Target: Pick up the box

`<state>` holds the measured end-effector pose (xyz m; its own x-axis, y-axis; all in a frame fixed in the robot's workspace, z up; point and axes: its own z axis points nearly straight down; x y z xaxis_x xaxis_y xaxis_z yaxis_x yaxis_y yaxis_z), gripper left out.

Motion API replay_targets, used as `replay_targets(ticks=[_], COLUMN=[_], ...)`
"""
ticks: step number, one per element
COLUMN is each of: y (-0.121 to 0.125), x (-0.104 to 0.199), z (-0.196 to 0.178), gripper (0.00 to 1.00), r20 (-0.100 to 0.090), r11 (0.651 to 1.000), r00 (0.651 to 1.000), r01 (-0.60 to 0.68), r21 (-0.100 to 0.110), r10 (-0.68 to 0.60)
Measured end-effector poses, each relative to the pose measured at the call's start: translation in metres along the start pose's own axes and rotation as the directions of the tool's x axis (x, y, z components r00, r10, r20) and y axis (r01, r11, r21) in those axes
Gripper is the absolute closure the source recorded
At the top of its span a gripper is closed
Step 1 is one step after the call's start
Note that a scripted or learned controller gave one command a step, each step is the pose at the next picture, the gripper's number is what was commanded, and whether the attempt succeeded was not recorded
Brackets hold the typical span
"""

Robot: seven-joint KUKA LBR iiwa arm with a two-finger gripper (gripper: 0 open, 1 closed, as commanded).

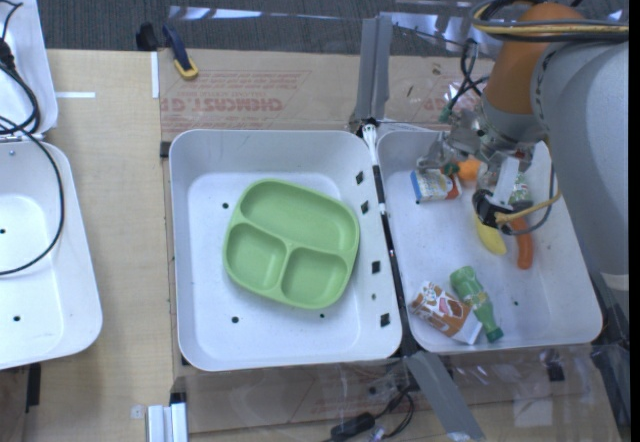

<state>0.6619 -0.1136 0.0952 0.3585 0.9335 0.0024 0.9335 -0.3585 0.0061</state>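
Across two bins (pixel 190 230): one plate (pixel 291 243), one box (pixel 445 310).

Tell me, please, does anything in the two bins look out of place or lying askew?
Nothing looks spilled or broken. The green bottle lies on its side against the small box in the right bin. The green plate sits turned at a slant in the left bin.

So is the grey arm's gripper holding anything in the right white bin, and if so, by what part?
It cannot be told. The gripper sits low over the right white bin, beside the small white and blue box, but the wrist hides its tips.
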Motion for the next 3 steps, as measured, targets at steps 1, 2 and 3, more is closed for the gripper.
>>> replay_targets(ticks=[1, 2, 3], y=[0.001, -0.007, 0.006], x=[-0.002, -0.003, -0.054], z=[0.000, 0.000, -0.102], gripper=[0.00, 0.00, 0.00], r20=[0.000, -0.002, 0.011], r11=[1.000, 0.944, 0.859], r00=[1.000, 0.944, 0.859], r01=[-0.010, -0.330, -0.512], r21=[0.001, 0.002, 0.007], r10=[0.010, 0.330, 0.512])
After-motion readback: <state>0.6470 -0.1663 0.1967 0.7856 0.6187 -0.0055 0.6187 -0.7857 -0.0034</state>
